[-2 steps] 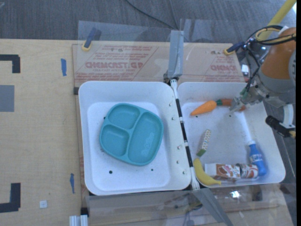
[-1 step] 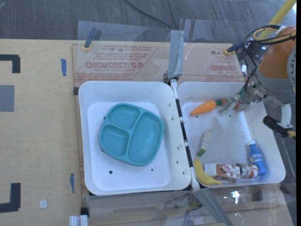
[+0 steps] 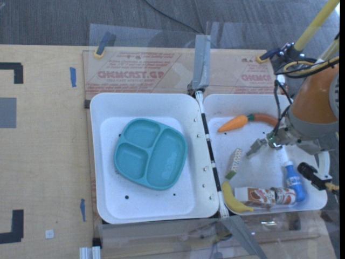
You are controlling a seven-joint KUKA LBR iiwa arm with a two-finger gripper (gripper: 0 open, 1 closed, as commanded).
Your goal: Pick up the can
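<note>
Approach step: your gripper [image 3: 257, 146] hangs with fingers spread, holding nothing, mid right bin [image 3: 318, 201]. Next, shift toward the lower right of the frame, onto the lying can [image 3: 267, 196].

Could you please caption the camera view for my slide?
Pincer poised in the right bin above the lying can.

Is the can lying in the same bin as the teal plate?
No. The can lies on its side in the right bin beside the banana; the plate sits in the left bin.
</note>
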